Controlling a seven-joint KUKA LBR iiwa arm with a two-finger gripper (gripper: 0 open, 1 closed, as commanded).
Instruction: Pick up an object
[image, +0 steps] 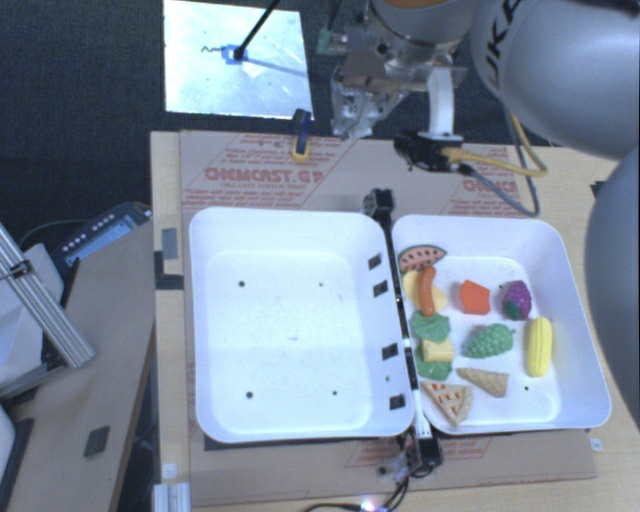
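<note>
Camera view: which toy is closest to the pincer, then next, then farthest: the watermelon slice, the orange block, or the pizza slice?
From the pincer, at the top:
1. Watermelon slice, right bin's top-left corner.
2. Orange block, mid-bin.
3. Pizza slice, bottom edge.

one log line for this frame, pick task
phase: pre-grasp | end effector: raised beyond bins, nothing seen held | right bin: toy food incl. corn, grapes, pizza slice | status: nothing picked
</note>
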